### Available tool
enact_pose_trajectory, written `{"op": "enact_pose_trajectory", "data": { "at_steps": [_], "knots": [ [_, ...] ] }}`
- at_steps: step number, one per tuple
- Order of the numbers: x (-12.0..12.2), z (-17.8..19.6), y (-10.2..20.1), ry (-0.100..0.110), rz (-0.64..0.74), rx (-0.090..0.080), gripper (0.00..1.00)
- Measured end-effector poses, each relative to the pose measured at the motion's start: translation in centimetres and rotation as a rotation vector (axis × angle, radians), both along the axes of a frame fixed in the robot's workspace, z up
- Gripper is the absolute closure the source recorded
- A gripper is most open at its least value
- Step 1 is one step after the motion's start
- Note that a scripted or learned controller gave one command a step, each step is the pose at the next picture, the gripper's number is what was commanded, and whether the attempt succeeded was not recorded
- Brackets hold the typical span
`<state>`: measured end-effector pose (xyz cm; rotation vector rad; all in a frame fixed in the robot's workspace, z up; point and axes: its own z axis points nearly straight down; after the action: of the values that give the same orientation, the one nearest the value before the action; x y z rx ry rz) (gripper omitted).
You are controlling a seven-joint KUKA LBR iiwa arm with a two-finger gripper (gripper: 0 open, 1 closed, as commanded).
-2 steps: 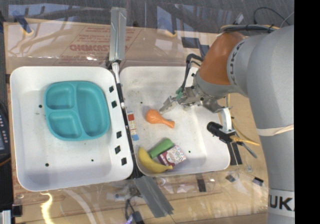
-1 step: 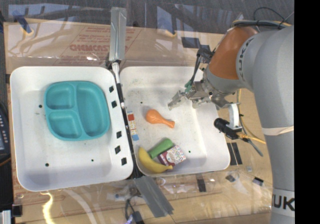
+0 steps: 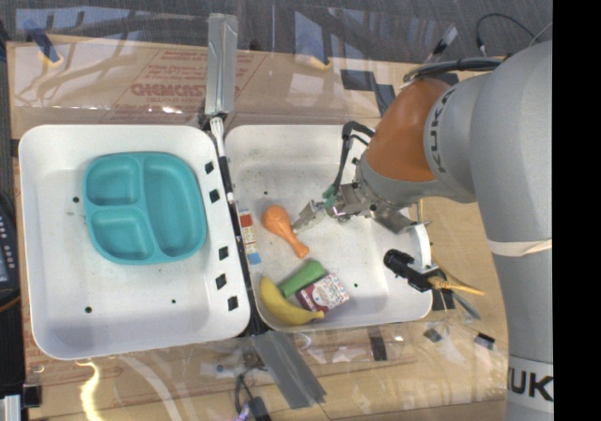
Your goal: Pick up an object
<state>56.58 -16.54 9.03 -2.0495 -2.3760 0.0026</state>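
Two bins; fingers (image 3: pixel 319 210) spread apart over the right bin (image 3: pixel 282 151), near an orange toy (image 3: pixel 284 226); "KUKA" lettering marks the arm (image 3: pixel 470 128).

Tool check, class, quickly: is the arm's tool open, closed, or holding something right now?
Tool: open, holding nothing; it sits just right of the orange toy in the right bin.

Teal tray (image 3: pixel 146 206), yellow banana (image 3: pixel 285 305) (white bins (image 3: pixel 56 316)).
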Motion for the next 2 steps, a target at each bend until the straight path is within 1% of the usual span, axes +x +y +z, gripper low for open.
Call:
{"op": "enact_pose_trajectory", "data": {
  "at_steps": [1,2],
  "knots": [
    [7.2,4.1,5.7,-0.001,-0.018,0.000,0.00],
    [-0.2,-0.1,5.5,0.001,0.219,0.001,0.00]
  ]
}}
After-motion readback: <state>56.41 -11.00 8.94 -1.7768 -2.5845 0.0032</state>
